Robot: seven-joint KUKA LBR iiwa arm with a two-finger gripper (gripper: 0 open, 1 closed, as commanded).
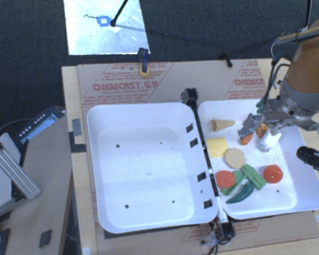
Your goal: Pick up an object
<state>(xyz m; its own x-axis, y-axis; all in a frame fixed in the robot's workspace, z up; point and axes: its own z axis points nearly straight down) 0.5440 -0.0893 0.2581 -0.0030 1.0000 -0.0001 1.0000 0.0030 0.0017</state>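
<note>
I see two shallow white plastic bins side by side on the cardboard-topped bench (128, 82). The left bin (146, 164) shows me a smooth moulded floor with rounded corners. The right bin (302, 195) holds the toy food: a tan cone (222, 124) near the top, a flat yellow square (216, 146), a pale round disc (234, 158), a red tomato slice (225, 178), a ribbed green piece (252, 176) over a dark green curved pod (239, 194), and a red round piece (272, 173). The gripper (257, 127) hangs low over this bin's upper right, just above an orange carrot-like piece (246, 138) — whether its fingers are spread or pinching, I cannot tell. A small white object (271, 140) lies just beside it.
</note>
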